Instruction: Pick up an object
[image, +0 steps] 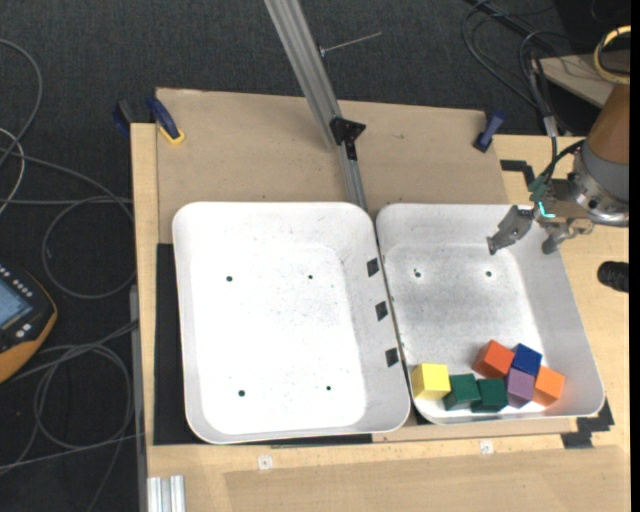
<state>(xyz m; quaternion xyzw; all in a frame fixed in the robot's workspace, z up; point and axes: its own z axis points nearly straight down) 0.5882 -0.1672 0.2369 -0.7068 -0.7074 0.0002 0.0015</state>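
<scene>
The claw (528, 232) hangs over the right bin's (455, 290) far corner, its two dark metal fingers spread apart, holding nothing. Small blocks (490, 378), yellow, green, orange, blue and purple, huddle against that smooth white bin's near wall.

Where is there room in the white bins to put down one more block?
The left bin has bare floor from wall to wall. In the right bin, the middle and far part is bare, under the end effector. Its near edge is crowded: the yellow block, green blocks, and orange, blue and purple blocks sit bunched together.
</scene>
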